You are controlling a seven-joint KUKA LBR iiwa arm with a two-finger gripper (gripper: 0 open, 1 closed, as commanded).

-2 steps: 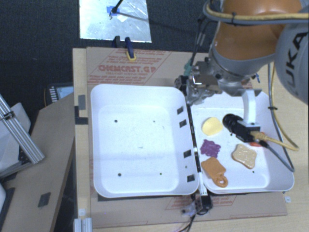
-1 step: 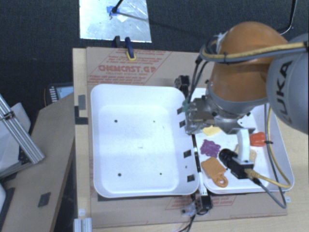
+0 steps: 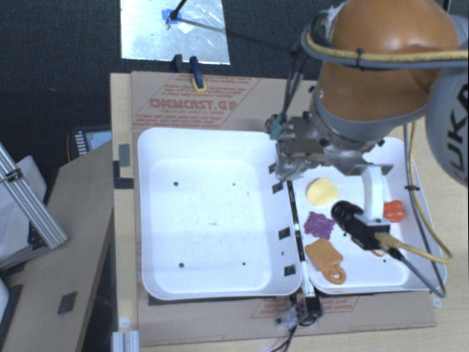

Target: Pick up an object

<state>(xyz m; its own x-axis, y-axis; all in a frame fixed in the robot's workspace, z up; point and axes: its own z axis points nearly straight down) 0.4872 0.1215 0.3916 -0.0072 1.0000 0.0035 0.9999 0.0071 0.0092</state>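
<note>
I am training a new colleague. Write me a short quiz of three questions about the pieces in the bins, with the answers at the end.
1. True or false: the purple piece lies in the right bin.
2. Fill the gap: between the yellow piece and the tan piece lies the ___ piece.
3. Which one lies nearest the lower edge of the view? A. yellow piece B. purple piece C. tan piece

Key: 1 true; 2 purple; 3 C.
</note>
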